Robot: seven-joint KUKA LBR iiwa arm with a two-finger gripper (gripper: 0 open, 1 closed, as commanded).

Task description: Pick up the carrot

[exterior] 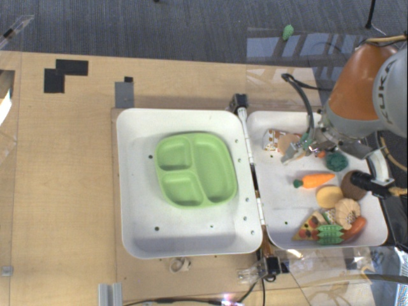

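Camera view: orange carrot (317,180), green-tipped, lying in right bin (280,225).

Grey arm (389,101) with orange band, black cable, metallic pincer (298,150)

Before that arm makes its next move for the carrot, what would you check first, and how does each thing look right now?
1. Small orange carrot with a green tip in view in the right white bin: ok.
2. Carrot's top uncovered, white floor showing around it: ok.
3. Hand directly above the carrot: not ok; it sits up and to the left of it in the camera view.
4. Hand free of any item: cannot tell.
5. Room beside the carrot: not ok on its lower right, where a yellow round toy lies close.
6. Green divided plate out of the way in the left white bin: ok.
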